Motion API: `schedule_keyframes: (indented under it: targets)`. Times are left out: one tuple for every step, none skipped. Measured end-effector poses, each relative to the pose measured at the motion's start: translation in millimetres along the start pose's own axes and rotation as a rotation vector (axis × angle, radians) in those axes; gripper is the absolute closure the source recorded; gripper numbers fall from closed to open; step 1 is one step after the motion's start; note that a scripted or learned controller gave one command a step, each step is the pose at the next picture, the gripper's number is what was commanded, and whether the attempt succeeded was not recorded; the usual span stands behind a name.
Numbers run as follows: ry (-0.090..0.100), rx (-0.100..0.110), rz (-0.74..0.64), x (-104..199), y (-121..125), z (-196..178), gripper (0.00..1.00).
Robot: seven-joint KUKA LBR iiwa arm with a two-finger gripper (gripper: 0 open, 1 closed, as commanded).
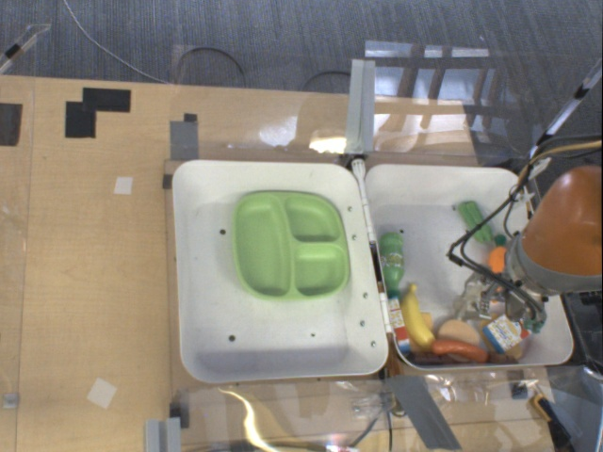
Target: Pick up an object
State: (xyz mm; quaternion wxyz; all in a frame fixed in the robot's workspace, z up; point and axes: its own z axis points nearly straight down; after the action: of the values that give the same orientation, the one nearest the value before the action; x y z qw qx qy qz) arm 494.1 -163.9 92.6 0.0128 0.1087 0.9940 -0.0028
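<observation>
Two white bins. Left bin (pixel 203 281), centre frame – one green divided plate (pixel 289 244). Right bin (pixel 429 196), lower right of the frame – one green bottle (pixel 391 259) by the left wall, one banana (pixel 417 316), one red sausage (pixel 458 350), one tan rounded piece (pixel 459 331), one green item (pixel 474 218) further up, an orange bit (pixel 497 258). Gripper (pixel 499 307) low over the clutter, wrist and cables covering it – can't tell its grip state. Small carton (pixel 502 333) under it, partly hidden.
</observation>
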Motion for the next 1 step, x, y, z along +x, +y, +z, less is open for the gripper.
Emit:
schedule_keyframes:
  targets:
    - [0.004,-0.005,0.055,-82.1,52.3,3.2,0.0]
